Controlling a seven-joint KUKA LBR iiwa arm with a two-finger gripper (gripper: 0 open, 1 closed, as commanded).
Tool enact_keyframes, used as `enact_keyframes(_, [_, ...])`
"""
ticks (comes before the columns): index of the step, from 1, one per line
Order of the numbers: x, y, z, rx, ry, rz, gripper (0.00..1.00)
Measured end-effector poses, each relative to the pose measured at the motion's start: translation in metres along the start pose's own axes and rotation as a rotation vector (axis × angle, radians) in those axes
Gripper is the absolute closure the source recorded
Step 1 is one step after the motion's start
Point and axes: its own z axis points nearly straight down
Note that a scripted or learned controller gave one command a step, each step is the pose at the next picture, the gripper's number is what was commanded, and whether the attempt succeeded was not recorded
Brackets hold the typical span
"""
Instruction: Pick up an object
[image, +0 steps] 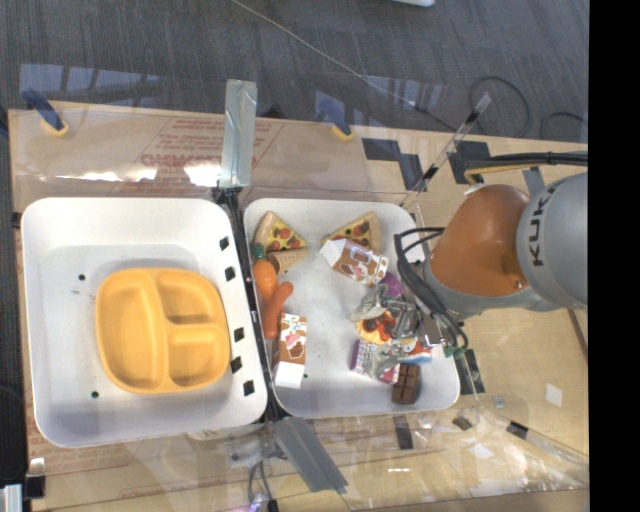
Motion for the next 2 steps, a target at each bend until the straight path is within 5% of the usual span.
enact_keyframes(1, [-0.003, 0.002, -0.012, 0.001, -0.002, -0.011, 1.0])
enact_keyframes(2, [-0.133, 0.039, -0.055, -0.005, 0.006, -0.015, 1.0])
